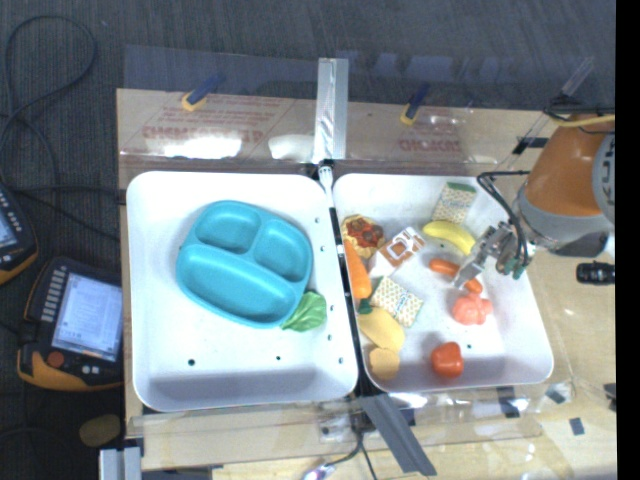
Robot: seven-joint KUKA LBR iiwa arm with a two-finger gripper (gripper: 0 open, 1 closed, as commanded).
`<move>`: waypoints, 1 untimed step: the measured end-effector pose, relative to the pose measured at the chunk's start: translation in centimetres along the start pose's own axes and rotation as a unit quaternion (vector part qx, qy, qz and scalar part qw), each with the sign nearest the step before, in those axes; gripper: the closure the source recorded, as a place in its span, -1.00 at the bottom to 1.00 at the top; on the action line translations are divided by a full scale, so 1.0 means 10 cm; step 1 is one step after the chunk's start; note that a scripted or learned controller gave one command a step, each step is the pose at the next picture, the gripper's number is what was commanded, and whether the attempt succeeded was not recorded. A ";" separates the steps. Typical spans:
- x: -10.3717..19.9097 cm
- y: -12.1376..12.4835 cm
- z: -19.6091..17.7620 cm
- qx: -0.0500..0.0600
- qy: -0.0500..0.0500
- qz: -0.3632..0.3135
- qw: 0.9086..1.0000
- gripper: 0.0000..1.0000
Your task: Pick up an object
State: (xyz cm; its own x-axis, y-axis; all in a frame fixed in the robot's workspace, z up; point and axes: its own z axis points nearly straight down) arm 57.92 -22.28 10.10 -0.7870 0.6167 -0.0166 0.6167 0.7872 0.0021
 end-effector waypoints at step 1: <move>0.29 0.41 -0.83 0.002 0.007 0.089 0.996 1.00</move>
State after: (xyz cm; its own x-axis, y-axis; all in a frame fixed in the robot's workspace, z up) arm 58.03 -17.23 18.35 -0.6658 0.7461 -0.0023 0.7461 0.6658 -0.0008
